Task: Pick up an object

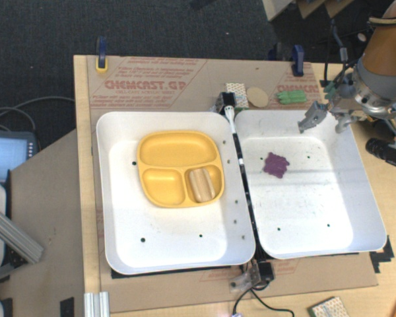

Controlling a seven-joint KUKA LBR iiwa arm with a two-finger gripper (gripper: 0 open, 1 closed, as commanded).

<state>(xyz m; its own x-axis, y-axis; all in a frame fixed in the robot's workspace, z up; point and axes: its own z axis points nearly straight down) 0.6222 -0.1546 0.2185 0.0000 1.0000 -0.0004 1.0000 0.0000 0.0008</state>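
A small purple object [275, 164] lies in the right bin [356, 203], toward its back left. My gripper [327, 118] hovers over the bin's back right edge, up and to the right of the purple object and well apart from it. Its two grey fingers [311, 119] are spread, with nothing between them. In the left bin [119, 210] sits a yellow divided plate [180, 167] with a tan cylinder-shaped piece [200, 183] in its lower right compartment.
On the cardboard behind the bins lie a green object [292, 97], a tan round disc [257, 97] and a small patterned tag [235, 89]. Blue clamps [101, 59] hold the board's back edge. A black rail [241, 170] runs between the two bins.
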